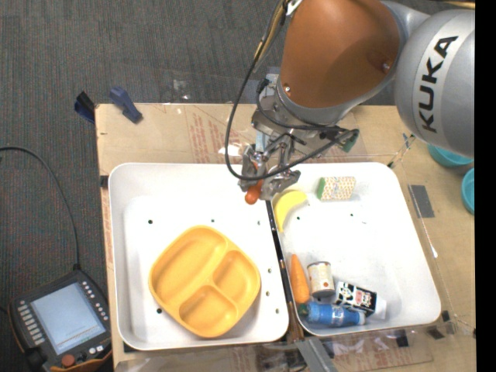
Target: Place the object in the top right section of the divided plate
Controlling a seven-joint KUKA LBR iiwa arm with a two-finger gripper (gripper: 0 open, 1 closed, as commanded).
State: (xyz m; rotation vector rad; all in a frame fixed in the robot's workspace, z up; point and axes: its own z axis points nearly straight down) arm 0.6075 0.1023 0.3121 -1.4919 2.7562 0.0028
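Two shallow white bins sit side by side on the cardboard-covered surface [155,134]. Lying in the left white bin [132,208] is the yellow three-section divided plastic plate [205,281], its top right section bare. Right of it, above the seam between the bins, the metal claw [263,178] hangs with a small orange-red rounded object [252,197] at its tip; whether that piece is truly pinched there, or whether the claw is apart or together, I cannot tell. It looks light, stiff and smooth, so likely to slip; a grip across its middle seems safest. The right white bin [387,231] holds a yellow toy banana [290,205], a patterned sponge-like block [337,187], an orange toy carrot [299,279], a small tin can [319,275], a black-and-white carton [356,295] and a blue bottle [329,314].
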